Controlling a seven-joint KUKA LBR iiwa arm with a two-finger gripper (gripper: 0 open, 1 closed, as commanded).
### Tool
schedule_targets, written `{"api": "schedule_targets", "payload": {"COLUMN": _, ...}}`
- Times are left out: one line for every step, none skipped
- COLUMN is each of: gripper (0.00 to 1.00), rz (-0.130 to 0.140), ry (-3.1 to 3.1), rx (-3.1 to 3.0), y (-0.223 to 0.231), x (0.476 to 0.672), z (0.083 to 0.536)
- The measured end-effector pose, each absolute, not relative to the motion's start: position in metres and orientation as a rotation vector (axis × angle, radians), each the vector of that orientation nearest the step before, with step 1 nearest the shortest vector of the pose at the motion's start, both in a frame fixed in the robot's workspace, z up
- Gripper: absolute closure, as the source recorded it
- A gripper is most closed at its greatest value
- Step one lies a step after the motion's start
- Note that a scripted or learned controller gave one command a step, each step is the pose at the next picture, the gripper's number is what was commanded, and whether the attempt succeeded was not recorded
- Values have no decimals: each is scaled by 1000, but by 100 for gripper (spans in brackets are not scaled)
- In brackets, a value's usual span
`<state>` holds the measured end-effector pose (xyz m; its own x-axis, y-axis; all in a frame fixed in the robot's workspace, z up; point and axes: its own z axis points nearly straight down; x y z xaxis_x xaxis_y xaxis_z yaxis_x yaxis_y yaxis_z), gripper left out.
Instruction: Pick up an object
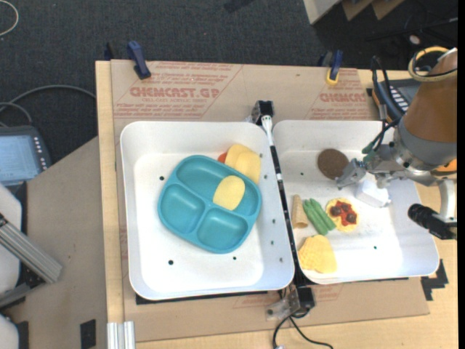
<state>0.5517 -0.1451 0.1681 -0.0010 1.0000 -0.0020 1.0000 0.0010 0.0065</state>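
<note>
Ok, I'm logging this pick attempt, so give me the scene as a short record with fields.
left bin: blue tray, yellow piece on it, yellow item at its rim
right bin: brown disc, green beans, pizza, yellow chip, tan stick
gripper: over right bin, near brown disc
held: nothing seen

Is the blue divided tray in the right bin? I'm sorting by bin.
No, the blue divided tray lies in the left bin, with a pale yellow piece resting on it.
</note>
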Motion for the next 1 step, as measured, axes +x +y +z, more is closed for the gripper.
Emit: {"api": "schedule_targets", "payload": {"gripper": 0, "rz": -6, "ry": 2223, "rx": 2232, "y": -151, "x": 495, "z": 80}}
